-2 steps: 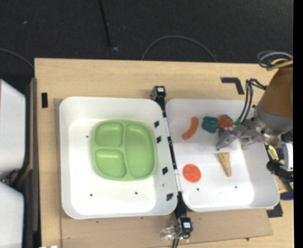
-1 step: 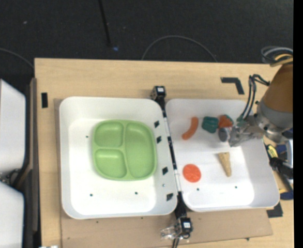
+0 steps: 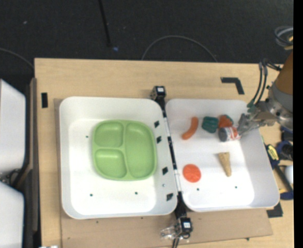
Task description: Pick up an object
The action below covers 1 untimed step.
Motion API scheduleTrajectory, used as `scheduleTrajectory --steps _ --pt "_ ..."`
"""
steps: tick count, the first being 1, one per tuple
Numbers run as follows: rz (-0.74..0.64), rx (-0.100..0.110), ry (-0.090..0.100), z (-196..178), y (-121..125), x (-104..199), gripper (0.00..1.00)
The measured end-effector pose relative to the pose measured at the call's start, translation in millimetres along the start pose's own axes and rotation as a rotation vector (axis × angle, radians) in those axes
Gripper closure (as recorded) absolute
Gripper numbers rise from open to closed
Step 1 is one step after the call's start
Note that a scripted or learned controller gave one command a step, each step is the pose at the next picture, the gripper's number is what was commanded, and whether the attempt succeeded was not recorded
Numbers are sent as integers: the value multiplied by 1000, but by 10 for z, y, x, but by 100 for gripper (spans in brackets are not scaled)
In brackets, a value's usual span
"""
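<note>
So the gripper (image 3: 243, 122) is down by the right bin's (image 3: 255, 192) far right edge, right over a grey-and-red thing (image 3: 227, 134). Can't tell if it's got hold. That clutter, teal piece (image 3: 210, 123) included, makes it a crowded spot. The cone (image 3: 225, 163) and orange disc (image 3: 192, 173) sit freer; green plate (image 3: 124, 149) is in the left bin (image 3: 71, 200).

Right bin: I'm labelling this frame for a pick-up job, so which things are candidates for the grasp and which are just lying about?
For the job:
gripper
grey and red piece by its tips
teal block
orange sausage
cone
red disc

Lying about:
green plate in the left bin
cables behind the bench
</note>
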<state>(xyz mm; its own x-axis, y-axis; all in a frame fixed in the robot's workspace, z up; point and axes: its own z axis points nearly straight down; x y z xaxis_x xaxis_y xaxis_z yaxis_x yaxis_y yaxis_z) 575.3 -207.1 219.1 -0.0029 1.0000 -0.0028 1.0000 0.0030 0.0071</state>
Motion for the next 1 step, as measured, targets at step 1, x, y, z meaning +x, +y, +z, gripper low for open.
scheduleTrajectory --steps 1 --pt "-1 4 2 -14 9 -6 100"
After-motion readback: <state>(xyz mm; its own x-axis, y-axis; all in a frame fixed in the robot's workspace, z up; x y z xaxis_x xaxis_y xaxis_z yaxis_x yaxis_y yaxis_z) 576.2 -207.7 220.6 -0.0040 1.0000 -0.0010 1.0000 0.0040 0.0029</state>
